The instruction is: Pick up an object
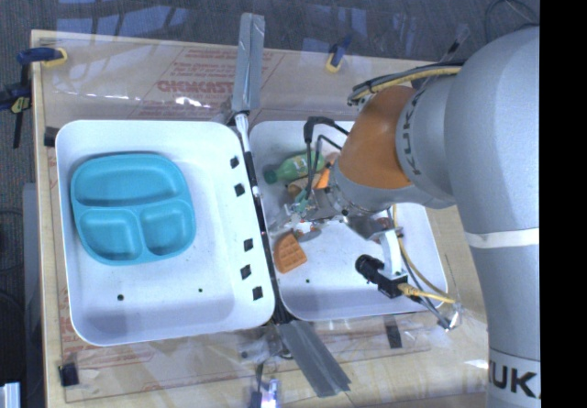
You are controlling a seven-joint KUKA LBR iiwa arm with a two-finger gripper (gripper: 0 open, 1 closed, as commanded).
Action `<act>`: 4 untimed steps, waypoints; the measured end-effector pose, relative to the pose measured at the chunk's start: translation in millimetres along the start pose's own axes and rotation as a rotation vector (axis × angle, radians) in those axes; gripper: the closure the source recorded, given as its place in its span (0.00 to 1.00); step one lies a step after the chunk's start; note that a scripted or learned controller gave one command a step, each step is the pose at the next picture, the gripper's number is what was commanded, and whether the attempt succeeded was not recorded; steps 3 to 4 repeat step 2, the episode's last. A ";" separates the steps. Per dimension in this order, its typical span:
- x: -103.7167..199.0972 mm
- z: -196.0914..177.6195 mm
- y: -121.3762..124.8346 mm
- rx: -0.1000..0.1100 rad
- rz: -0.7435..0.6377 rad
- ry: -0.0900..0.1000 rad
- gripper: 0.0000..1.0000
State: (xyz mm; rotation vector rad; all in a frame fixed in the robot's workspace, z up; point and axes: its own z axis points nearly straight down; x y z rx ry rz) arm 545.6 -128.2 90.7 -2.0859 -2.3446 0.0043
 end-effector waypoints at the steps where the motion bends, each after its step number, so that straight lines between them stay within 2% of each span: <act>1: 0.2 -9.6 0.5 0.001 -0.006 -0.001 1.00; 2: 8.3 -98.2 18.8 -0.002 0.133 -0.001 1.00; 4: 8.3 -98.2 18.8 -0.002 0.133 -0.001 1.00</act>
